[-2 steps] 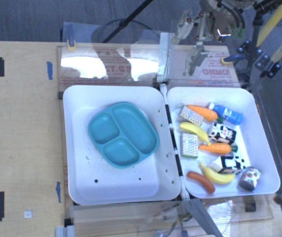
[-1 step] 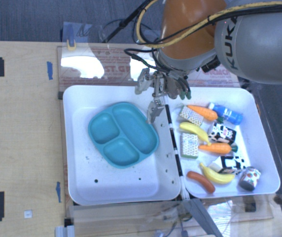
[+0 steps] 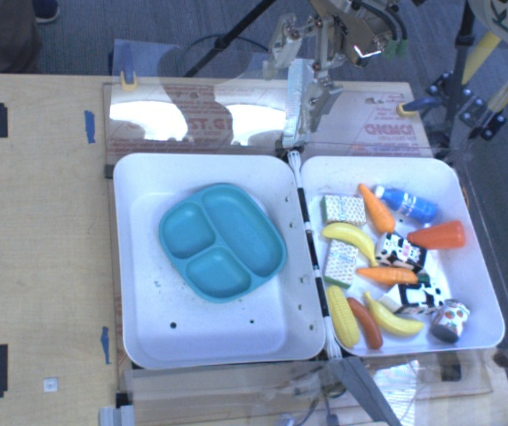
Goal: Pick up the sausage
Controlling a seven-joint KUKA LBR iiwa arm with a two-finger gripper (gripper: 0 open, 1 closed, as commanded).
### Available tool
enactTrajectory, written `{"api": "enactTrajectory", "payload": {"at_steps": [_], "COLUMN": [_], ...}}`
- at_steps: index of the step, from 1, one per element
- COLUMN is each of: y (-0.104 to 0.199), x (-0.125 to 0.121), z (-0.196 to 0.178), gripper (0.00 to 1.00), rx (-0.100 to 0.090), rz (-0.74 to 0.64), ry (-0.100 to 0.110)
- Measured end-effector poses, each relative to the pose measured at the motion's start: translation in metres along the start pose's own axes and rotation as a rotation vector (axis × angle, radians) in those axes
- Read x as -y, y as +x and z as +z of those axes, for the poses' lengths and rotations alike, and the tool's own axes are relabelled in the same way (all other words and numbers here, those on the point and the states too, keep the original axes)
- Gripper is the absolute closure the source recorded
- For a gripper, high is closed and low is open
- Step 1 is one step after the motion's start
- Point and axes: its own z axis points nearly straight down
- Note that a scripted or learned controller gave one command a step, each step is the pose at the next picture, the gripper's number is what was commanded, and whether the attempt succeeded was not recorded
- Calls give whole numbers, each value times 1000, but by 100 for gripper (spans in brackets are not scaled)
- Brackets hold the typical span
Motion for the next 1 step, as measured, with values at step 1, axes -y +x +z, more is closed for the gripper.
{"api": "enactTrajectory", "payload": {"at_steps": [1], "y": [14], "x": [82], "z": [0], "gripper": [0], "rx": [1], "rz": [43], "ry": [2]}}
